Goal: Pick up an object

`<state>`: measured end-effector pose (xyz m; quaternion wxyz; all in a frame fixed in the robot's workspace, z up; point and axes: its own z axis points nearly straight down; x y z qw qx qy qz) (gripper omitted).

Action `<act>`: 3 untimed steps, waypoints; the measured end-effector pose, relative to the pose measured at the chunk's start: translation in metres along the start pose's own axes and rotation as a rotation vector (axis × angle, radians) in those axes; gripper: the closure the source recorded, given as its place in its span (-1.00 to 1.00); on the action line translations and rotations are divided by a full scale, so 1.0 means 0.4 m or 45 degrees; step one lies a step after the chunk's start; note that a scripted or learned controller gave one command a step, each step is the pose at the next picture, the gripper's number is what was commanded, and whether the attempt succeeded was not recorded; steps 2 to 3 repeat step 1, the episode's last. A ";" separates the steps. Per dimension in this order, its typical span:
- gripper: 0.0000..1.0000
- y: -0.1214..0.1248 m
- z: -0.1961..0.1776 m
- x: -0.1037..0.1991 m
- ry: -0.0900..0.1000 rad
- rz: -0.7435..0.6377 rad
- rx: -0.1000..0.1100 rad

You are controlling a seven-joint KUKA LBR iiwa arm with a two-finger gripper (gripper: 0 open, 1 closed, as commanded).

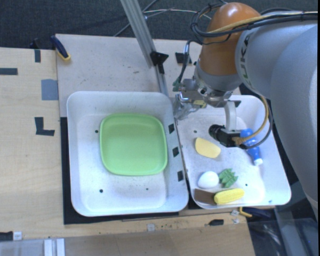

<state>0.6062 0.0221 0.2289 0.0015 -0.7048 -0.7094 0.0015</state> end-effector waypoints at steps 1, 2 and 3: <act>1.00 -0.022 0.032 0.136 -0.001 0.001 0.001; 1.00 -0.022 0.032 0.136 -0.001 0.001 0.001; 1.00 -0.022 0.032 0.136 -0.001 0.001 0.001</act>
